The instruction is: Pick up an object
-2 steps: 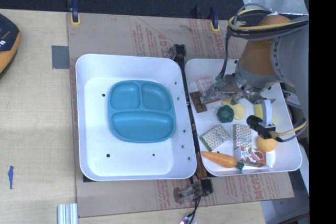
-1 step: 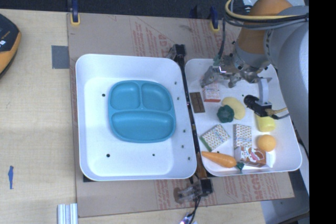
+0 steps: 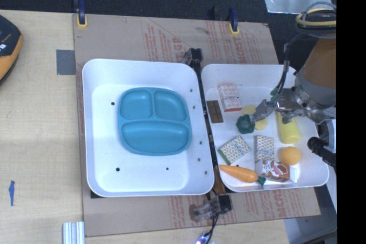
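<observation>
The right bin [image 3: 229,73] holds several small items. Among them are a dark green lump [image 3: 246,124], a pale yellow round piece [image 3: 250,111], a yellow block [image 3: 289,131], an orange ball [image 3: 290,155] and a carrot [image 3: 239,173]. There are also a red and white packet [image 3: 230,96] and two patterned packets [image 3: 235,148] [image 3: 264,147]. My gripper [image 3: 265,112] reaches in from the right, low over the bin's middle. Its tip is just right of the green lump and the pale yellow piece. I see nothing held in it.
The left bin [image 3: 97,123] holds a blue divided plate [image 3: 153,122]. A brown strip [image 3: 214,111] lies by the right bin's left wall. A red and white wrapper [image 3: 275,170] sits near the front rim. Clamps [image 3: 82,11] [image 3: 233,19] pin the cardboard at the back.
</observation>
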Controlling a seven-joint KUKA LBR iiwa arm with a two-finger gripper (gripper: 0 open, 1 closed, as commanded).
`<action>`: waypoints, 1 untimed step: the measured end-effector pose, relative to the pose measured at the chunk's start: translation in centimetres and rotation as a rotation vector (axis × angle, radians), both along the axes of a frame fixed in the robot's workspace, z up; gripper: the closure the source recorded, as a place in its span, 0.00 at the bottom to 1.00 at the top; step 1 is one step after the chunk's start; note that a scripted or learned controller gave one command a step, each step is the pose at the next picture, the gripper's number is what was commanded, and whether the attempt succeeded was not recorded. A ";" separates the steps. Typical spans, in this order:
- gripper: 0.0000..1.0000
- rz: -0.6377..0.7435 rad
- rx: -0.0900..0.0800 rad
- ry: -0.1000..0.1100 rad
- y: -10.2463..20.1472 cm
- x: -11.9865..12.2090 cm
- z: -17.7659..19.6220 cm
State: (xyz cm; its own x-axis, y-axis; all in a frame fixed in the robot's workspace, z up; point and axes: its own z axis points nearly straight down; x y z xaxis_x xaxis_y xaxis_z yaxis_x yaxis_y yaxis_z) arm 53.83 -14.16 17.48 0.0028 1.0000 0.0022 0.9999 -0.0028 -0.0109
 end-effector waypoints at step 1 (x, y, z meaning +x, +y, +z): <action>0.00 0.011 -0.004 -0.012 2.7 6.4 -7.5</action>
State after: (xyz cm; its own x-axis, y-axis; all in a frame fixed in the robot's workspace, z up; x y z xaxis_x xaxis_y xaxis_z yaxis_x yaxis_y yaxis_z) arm 60.25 -11.42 10.02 -0.0086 1.0000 -0.0019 1.0000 0.0086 0.0008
